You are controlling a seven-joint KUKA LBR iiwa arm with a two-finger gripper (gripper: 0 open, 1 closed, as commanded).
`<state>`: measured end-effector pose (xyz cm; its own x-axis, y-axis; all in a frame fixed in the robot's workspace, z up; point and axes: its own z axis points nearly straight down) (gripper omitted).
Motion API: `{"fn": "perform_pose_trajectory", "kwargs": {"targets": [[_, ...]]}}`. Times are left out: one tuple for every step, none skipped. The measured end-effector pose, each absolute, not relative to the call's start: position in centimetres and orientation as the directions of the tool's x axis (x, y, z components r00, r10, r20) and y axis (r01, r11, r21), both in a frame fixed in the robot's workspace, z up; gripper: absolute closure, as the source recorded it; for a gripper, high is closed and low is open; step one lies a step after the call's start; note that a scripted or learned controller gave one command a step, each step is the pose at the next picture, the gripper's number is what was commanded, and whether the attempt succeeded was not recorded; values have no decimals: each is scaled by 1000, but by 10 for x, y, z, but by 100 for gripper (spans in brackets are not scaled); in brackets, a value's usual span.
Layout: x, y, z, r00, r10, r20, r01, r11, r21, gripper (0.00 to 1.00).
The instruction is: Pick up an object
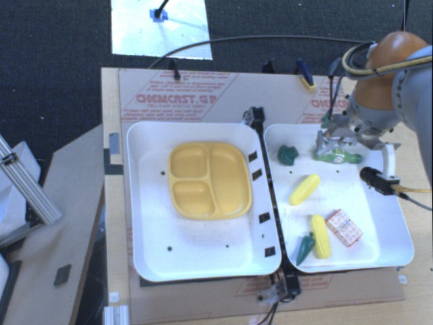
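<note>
My gripper (pixel 330 145) is low over the far part of the right bin (pixel 392 249), right above a light green object (pixel 345 158) that lies on the bin floor. Whether it touches that object is hidden by the gripper body. Left of it lies a dark green lump (pixel 287 155). Nearer the front are a yellow corn cob (pixel 305 189), a second yellow corn cob (pixel 320 235), a small dark green pepper (pixel 305 248) and a red-and-white box (pixel 344 227).
The left bin (pixel 145 249) holds a yellow divided plate (pixel 210 180). A black divider with clips (pixel 265 188) runs between the two bins. The grey arm with its orange band (pixel 389 73) reaches in from the upper right.
</note>
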<state>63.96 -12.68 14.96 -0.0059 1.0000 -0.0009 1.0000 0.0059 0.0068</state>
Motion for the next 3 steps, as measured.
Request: {"fn": "perform_pose_trajectory", "kwargs": {"targets": [[645, -136, 207, -6, 1000, -2, 1000, 6, 8, 100], [646, -136, 228, -6, 1000, -1, 1000, 6, 4, 100], [639, -84, 217, -9, 1000, 1, 1000, 9, 1, 100]]}}
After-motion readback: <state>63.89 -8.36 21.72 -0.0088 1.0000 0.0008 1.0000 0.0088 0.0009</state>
